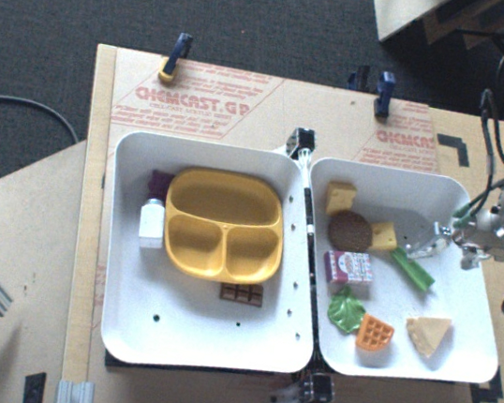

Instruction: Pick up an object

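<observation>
Hovering at the right side of the right bin point(477, 307), the jaws point(438, 237) sit low above the green stick point(411, 269); whether they are spread or pressed together I cannot tell, and nothing shows between them. No object looks lifted yet, so the pick remains to do. Just left lie the yellow cube point(383, 235) and brown disc point(350, 229). Below, open floor runs toward the wedge point(428, 334); the rim stands close at right.
</observation>
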You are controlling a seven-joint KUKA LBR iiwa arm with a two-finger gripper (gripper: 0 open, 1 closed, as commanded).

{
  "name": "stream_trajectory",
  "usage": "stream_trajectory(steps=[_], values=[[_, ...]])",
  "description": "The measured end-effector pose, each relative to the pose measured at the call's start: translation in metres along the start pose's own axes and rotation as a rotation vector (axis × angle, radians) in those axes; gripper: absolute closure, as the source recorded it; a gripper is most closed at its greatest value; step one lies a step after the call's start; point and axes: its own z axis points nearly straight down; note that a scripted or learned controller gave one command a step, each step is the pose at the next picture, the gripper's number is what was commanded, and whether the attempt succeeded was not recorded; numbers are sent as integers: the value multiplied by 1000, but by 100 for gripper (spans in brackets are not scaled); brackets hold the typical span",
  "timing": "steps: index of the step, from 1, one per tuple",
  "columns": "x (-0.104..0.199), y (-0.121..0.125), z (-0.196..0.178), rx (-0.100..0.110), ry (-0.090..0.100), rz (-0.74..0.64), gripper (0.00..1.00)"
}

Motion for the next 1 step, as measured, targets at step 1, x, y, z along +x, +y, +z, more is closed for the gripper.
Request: stream_trajectory(steps=[1], values=[[0,3,-7,-14,-3,-3,0]])
